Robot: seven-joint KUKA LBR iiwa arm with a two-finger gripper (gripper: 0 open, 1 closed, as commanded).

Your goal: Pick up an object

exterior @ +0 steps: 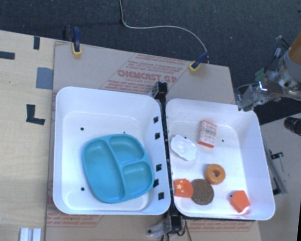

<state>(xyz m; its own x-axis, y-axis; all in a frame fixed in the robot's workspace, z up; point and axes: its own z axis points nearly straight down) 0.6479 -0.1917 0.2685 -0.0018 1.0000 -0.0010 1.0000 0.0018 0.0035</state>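
**Arm Poised Beyond the Bins, Objects Untouched**

Cardboard sheeting covers my bench (145, 73), clipped at its far edge, with a dark carpeted floor beyond and a thin cable looping across it. Two shallow white bins sit side by side on the cardboard. My left bin (65, 134) carries a blue divided tray (117, 167), lying at a slight angle. My right bin (257, 156) holds the pickable things: a small red-and-white carton (207, 133) toward the far side, a crumpled white piece (183, 147) near the shared wall, a glazed doughnut (215, 174) near the middle, a dark brown round cookie (203, 192) just below it, a red-orange piece (183, 188) touching the cookie's left side, and an orange block (239, 201) by the near right corner.

My gripper (248, 100) hangs over the far right corner of the right bin, at its rim, well apart from every object. Nothing sits between its fingers, though whether they stand apart or together I cannot tell from this angle.
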